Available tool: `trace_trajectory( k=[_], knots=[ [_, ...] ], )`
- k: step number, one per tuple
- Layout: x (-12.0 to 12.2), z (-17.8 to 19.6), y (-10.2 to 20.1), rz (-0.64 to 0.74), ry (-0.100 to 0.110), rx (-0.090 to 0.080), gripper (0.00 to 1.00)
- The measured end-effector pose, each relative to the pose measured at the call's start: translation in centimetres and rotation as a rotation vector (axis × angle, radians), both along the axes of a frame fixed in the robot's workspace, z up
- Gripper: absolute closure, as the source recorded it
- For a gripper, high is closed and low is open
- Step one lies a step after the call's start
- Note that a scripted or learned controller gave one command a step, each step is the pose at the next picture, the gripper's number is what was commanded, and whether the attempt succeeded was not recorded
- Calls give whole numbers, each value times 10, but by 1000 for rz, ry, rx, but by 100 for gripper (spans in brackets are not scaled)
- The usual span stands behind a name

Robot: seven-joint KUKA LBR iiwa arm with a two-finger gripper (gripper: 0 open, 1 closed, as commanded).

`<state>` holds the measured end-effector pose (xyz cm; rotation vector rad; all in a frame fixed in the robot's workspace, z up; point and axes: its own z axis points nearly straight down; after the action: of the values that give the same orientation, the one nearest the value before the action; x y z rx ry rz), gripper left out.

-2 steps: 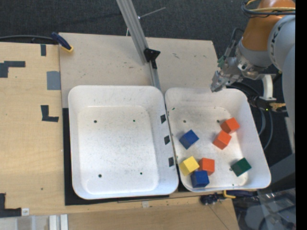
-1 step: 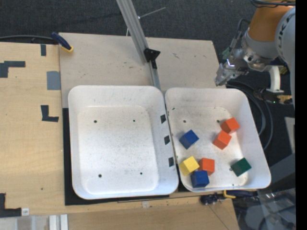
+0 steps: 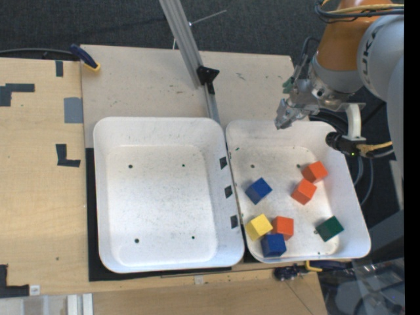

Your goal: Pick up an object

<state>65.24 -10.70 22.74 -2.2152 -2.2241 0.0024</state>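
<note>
White and shallow, the right-hand plastic bin [image 3: 341,245] holds every block on the bench, and I'll place the rest by it. From the overhead camera, the grey two-finger gripper [image 3: 287,118] hangs above the bin's far rim, carrying nothing; whether it is spread or closed I cannot tell from here.

Counted inside that bin: three orange cubes [image 3: 315,171] toward its right and middle, two blue cubes [image 3: 258,189], one yellow cube [image 3: 259,226] and one dark green cube [image 3: 329,228] near its front right. The matching left bin [image 3: 108,136] sits beside it.

My guess is the arm is lining up a descent. The blue cube near the bin's centre stands apart from its neighbours, so it looks the cleanest target; the front cluster of yellow, orange and blue is touching and could jam a grasp.
</note>
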Motion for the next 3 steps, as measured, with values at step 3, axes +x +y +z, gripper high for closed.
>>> trace_trajectory(
  k=[3],
  knots=[
    [-69,-17,149,2,2,1,100]
  ],
)
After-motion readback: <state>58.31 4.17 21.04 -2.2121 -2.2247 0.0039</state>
